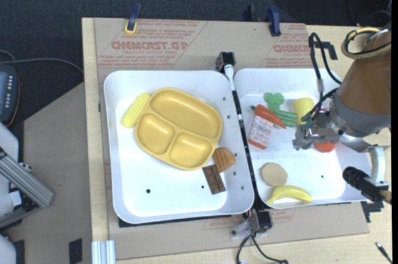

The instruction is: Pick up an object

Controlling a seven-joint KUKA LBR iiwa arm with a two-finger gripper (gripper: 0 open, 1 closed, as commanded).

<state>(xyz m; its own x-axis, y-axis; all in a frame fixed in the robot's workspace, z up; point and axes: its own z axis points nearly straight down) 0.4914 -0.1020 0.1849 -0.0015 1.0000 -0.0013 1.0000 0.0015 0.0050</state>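
Worktop [93, 132] carries two white bins side by side. Left bin [124, 194]: a corn cob [135, 110] at far left touching a yellow divided plate [178, 128]; right of the plate, a brown pastry-like piece [224, 159] and a chocolate bar [213, 180]. Right bin [323, 185]: a white packet [261, 131] with an orange carrot [268, 115] across its top, green pieces [277, 106] behind, a yellow block [303, 109], a round biscuit [273, 174] and a banana [290, 195] near the front wall. Jaws [309, 134] sit low in the right bin, just beside a red object [324, 146]; whether apart or together, cannot tell. Arm [367, 92] enters from the right.
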